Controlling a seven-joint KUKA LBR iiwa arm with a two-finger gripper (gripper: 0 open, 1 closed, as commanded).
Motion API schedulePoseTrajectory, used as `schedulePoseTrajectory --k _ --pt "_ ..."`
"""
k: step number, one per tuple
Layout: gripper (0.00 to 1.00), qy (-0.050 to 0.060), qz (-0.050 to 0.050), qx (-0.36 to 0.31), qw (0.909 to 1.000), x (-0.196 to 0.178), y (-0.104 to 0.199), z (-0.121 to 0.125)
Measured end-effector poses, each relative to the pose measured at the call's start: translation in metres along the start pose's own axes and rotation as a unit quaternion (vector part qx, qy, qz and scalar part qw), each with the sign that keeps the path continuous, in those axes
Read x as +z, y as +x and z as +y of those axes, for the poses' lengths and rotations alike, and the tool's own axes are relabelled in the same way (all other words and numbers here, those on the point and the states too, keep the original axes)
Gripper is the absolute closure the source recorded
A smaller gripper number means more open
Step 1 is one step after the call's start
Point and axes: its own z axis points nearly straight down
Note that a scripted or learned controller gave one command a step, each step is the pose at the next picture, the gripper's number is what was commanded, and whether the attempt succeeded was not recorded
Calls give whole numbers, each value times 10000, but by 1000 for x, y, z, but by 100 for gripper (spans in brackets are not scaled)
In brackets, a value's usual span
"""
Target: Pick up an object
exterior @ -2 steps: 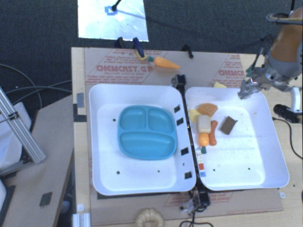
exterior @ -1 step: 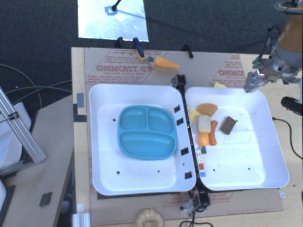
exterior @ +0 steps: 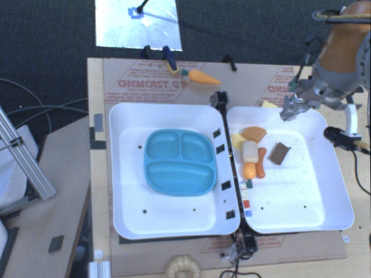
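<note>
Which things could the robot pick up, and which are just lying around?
For the job:
gripper, above the right bin's far edge
waffle toy
cream block
orange pieces
brown block

Just lying about:
blue divided plate in the left bin
toy carrot on the cardboard behind the bins

A wooden bench point(exterior: 69, 155) carries a printed cardboard sheet point(exterior: 145, 83). On the sheet, two white bins sit touching side by side: the left bin point(exterior: 124, 155) and the right bin point(exterior: 324, 196). A toy carrot point(exterior: 200, 77) lies on the cardboard behind the left bin.
</note>
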Motion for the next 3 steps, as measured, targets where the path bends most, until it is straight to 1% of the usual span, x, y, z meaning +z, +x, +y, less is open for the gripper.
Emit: schedulePoseTrajectory --k 2,3 --pt "100 4 6 -12 10000 -12 112 -48" --pt "100 7 5 -6 10000 -18 156 -73"
